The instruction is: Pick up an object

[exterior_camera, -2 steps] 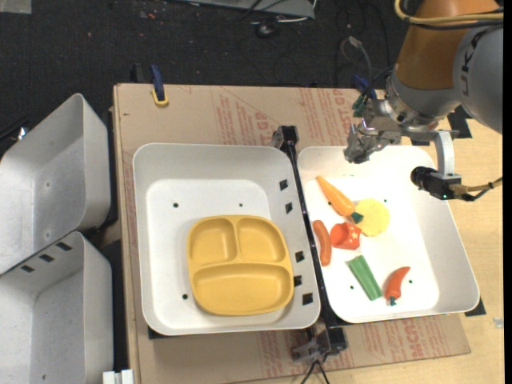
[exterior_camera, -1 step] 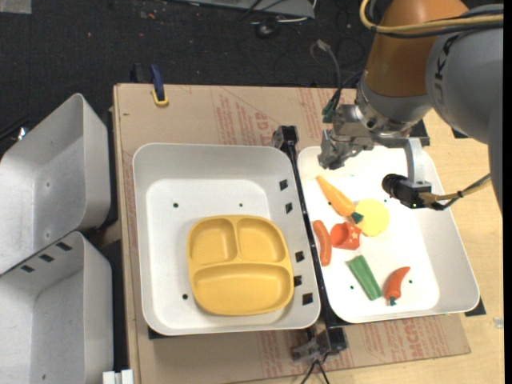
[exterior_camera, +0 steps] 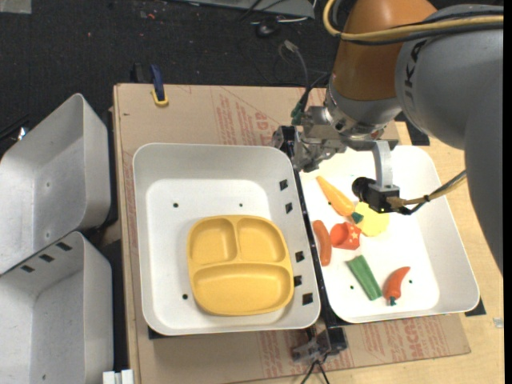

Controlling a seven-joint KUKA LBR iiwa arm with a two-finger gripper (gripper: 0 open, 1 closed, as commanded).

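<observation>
Two shallow white plastic bins sit side by side on a brown cardboard-topped desk [exterior_camera: 208, 110]. The left bin [exterior_camera: 152, 182] carries a yellow three-compartment plastic tray [exterior_camera: 239, 264], lying flat near the bin's front. The right bin [exterior_camera: 452, 254] is the landmark for the small items.

Inside the right bin, near its middle — a long orange toy carrot [exterior_camera: 334, 196] lying on a slant; just beside its lower end, a yellow rounded toy piece [exterior_camera: 373, 222] and a red toy pepper chunk [exterior_camera: 346, 236], those two touching. Along the bin's left wall, a slim orange-red toy sausage [exterior_camera: 322, 242]. Toward the bin's front, a green toy stick [exterior_camera: 365, 278], and to its right a small red chilli with a green stem [exterior_camera: 397, 282], apart from it.

Grey arm with orange band [exterior_camera: 384, 30] hangs over the right bin's back-left corner. End effector [exterior_camera: 314, 152] sits low at that corner — whether clenched or released, cannot tell.
</observation>
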